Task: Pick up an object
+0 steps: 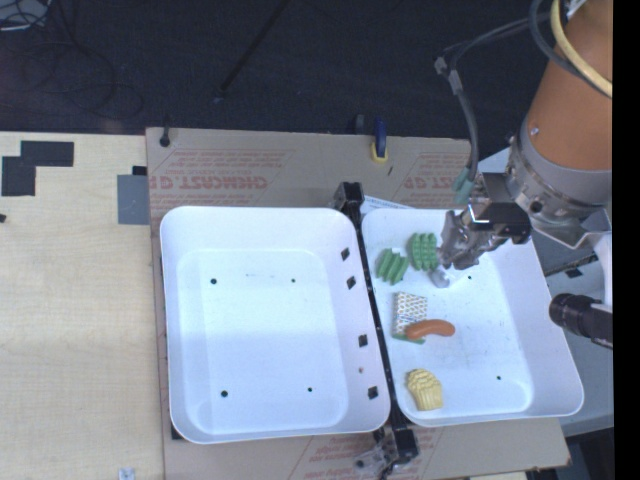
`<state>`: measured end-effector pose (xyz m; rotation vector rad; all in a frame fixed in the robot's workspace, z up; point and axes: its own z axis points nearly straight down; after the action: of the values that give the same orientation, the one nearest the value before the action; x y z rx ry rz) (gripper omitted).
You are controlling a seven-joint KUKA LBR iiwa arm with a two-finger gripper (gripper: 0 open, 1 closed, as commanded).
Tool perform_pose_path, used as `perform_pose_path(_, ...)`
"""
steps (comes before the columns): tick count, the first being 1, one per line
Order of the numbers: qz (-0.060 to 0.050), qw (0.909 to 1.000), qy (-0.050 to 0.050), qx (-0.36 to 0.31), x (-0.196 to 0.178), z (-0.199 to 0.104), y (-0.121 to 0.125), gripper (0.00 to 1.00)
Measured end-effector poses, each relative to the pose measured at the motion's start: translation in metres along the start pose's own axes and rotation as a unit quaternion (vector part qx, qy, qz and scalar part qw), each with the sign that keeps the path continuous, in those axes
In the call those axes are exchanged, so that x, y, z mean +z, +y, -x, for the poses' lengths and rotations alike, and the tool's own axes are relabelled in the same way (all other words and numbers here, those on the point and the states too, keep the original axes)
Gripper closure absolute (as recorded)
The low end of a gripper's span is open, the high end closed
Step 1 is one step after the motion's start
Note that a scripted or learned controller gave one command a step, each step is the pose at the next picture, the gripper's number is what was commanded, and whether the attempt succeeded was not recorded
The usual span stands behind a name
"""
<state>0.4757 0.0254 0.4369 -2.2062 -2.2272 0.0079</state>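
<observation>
The right bin (540, 368) holds several small objects. Two green ridged pieces lie near its back: one (390, 265) on the left and another (423, 251) beside it. A white patterned block (408, 311) sits near the bin's middle, with an orange carrot-like piece (430, 330) just in front of it. A yellow ridged object (424, 389) lies near the front wall. My gripper (448, 263) hangs low over the bin's back part, immediately right of the second green piece, fingers pointing down. Nothing shows between the fingers.
The left bin (180, 268) sits beside the right one, joined by a black divider with clips (358, 298). Cardboard (260, 168) lies under both bins. A blue and yellow clamp (380, 140) stands at the back edge. Cables (470, 88) trail from the arm.
</observation>
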Motion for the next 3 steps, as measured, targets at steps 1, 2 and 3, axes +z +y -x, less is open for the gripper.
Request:
perform_pose_path(1, 0.001, 1.0, -0.001, 0.003, 0.034, -0.047, 0.02, 1.0)
perform_pose_path(2, 0.003, 1.0, 0.0, 0.001, 0.017, -0.11, 0.004, 1.0)
perform_pose_path(3, 0.005, 1.0, 0.0, 0.001, -0.034, -0.17, 0.001, 1.0)
